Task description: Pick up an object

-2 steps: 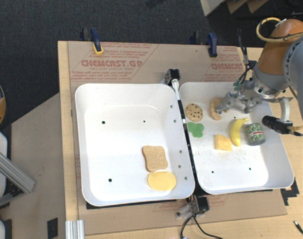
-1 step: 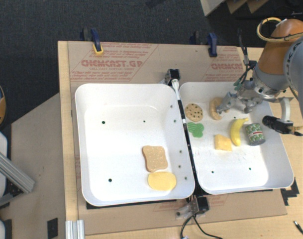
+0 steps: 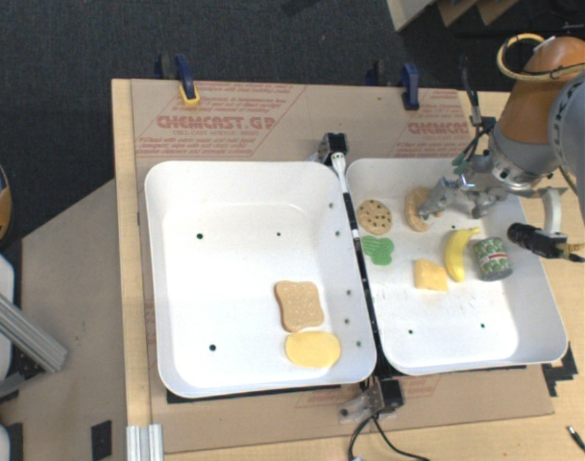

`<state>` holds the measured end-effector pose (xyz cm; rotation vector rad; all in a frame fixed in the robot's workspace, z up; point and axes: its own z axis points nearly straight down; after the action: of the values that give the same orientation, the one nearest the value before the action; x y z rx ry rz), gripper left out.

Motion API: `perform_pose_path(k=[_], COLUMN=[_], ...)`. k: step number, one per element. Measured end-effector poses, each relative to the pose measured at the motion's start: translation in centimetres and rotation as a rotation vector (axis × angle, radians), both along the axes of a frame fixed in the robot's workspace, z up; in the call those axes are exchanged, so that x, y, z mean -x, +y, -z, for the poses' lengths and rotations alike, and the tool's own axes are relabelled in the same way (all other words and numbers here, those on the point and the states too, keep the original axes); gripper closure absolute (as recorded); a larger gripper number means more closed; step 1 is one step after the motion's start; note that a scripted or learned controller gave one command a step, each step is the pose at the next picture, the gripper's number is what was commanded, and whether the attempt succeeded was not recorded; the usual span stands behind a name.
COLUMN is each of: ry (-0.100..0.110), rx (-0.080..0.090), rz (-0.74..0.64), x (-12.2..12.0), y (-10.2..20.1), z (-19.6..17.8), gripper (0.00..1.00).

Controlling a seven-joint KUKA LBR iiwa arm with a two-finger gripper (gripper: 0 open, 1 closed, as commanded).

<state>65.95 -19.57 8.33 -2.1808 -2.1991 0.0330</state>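
My gripper (image 3: 457,205) hangs low over the back of the right bin (image 3: 523,339), open, with nothing between its fingers. A tan bread piece (image 3: 418,209) lies just left of the left finger, touching or nearly touching it. A yellow banana (image 3: 455,254) lies just in front of the gripper. Beside the banana are a green can (image 3: 491,258) on its right and a yellow cheese wedge (image 3: 429,276) on its left. A chocolate-chip cookie (image 3: 375,216) and a green leafy piece (image 3: 377,250) lie near the bin's left wall.
The left bin (image 3: 177,257) holds a slice of toast (image 3: 299,305) and a round yellow piece (image 3: 313,350) at its front right. A black divider rail (image 3: 352,229) runs between the bins. The arm's wrist (image 3: 537,123) rises above the right bin's back corner.
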Motion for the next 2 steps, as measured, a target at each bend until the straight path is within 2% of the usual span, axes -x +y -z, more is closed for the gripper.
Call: perform_pose_path(k=[2], ry=[-0.001], rx=[0.006], rz=[0.002], x=[0.03], y=[0.2], z=[-0.04], gripper=[0.0])
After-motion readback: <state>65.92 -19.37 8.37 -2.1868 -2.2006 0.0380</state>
